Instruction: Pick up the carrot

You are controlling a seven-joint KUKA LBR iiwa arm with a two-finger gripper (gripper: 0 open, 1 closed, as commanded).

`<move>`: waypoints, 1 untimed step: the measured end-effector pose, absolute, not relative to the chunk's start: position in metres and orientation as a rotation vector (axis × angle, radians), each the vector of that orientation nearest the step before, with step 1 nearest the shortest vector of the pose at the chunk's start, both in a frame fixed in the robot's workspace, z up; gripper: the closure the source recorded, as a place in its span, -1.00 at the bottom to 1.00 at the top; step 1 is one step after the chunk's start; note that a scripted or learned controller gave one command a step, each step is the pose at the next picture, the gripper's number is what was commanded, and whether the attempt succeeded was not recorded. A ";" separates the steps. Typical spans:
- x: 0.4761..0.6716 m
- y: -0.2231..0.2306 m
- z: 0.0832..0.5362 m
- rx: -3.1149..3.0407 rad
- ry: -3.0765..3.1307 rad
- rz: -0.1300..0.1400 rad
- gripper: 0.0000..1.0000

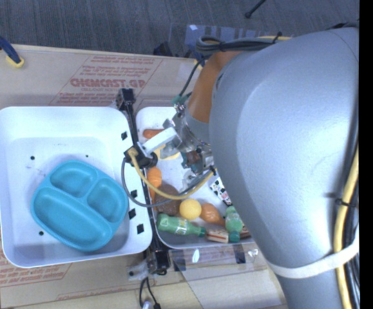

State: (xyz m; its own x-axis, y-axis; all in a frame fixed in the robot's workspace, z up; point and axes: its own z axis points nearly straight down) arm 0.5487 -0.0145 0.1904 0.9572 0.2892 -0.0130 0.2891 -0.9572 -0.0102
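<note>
One carrot (212, 215) lies in the right bin (149, 118), beside one yellow lemon (190, 209) and one green bottle (178, 226). Gripper (189, 154) hovers above; jaw state unclear. Left bin (19, 124) holds one blue divided plate (78, 203).

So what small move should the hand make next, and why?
Probably a short descent toward the carrot. The hand sits low over the right bin, and the orange carrot lies beside it near the bin's left wall, apart from the lemon and green bottle.
</note>
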 end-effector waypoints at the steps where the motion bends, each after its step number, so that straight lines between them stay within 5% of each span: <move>1: 0.549 -0.015 0.190 -3.100 -0.458 0.023 -1.00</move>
State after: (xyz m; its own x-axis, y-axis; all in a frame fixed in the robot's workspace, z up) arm 0.5487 -0.0145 0.1904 0.9572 0.2892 -0.0130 0.2891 -0.9573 -0.0103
